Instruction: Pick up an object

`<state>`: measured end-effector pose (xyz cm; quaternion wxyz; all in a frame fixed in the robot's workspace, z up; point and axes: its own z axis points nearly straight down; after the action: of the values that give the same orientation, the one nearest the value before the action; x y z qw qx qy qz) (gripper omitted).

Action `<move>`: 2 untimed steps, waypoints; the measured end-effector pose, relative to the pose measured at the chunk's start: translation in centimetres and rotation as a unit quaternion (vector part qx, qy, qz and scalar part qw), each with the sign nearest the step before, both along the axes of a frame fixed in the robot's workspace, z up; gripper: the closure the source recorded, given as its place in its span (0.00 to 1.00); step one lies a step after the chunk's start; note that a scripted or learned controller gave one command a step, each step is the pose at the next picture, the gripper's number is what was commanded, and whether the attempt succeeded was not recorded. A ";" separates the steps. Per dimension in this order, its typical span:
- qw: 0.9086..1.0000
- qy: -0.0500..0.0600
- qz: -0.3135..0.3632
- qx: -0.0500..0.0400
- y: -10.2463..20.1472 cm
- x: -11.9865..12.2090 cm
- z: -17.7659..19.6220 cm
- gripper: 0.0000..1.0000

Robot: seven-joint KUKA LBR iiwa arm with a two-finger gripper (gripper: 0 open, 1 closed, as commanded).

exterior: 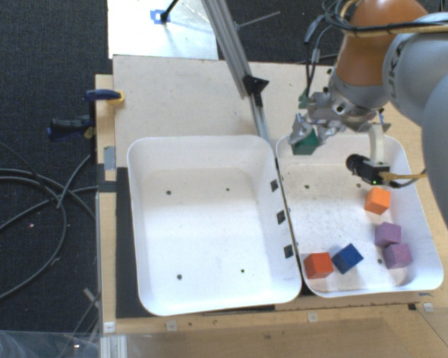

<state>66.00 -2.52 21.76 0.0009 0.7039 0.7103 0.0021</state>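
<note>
One fixed camera is mounted above the worktop (179, 95), looking down at a slant. Both bins (209, 222) are framed whole at mid distance, with floor seen at left. The arm (403, 58) is seen entering from the right.

Grey, smooth, rounded arm casing (433, 73) at the frame's three o'clock, matte and pale. Capped toward one o'clock by a glossy orange domed band (373, 39). Looped over that dome, thin black cables (336, 10), with one more trailing down its nine o'clock side. Below the band, a silver metal wrist block with small fittings, ending in the gripper (308, 136) of grey metal. At the wrist's five o'clock, a white bracket (376, 142) carrying a small black cylindrical unit (364, 168) with a thin yellowish wire leading off toward three o'clock.
</note>
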 end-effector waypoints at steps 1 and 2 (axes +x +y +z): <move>1.000 0.005 0.001 0.000 5.7 -4.0 -2.9 1.00; 1.000 0.000 0.000 0.000 9.0 0.2 -2.4 1.00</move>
<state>66.17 6.52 19.37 0.0007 0.7038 0.7104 0.0023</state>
